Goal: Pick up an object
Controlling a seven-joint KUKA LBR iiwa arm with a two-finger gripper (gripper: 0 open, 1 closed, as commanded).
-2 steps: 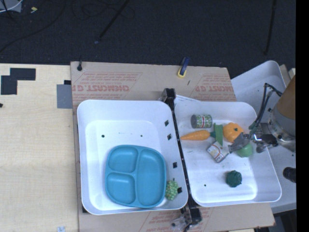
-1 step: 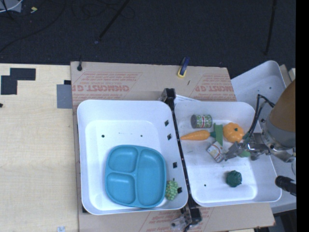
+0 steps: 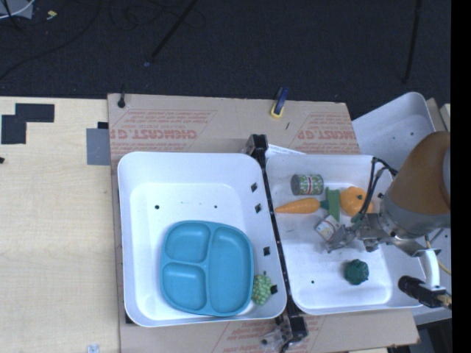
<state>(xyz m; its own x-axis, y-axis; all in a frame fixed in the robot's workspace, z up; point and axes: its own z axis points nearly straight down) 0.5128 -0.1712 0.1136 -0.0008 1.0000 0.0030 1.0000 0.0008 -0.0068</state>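
Observation:
The right bin [image 3: 309, 300] holds a small can [image 3: 307, 184] lying on its side, a carrot [image 3: 298, 207], an orange fruit-like piece [image 3: 354, 198] with a green piece [image 3: 333, 202] beside it, a small pale wrapped item [image 3: 325, 229] and a dark green lump [image 3: 357, 271]. My gripper [image 3: 337, 241] reaches in from the right and sits low in this bin. Its tip is right beside the pale wrapped item, and I cannot tell whether they touch. The dark green lump lies apart, just below the gripper.
In the left bin [image 3: 147, 175] lie a blue divided plate [image 3: 206, 267] and a light green bumpy ball [image 3: 261, 289] at the plate's right edge. The grey arm [image 3: 416, 197] covers the right bin's right side. A black divider [image 3: 266, 219] runs between the bins.

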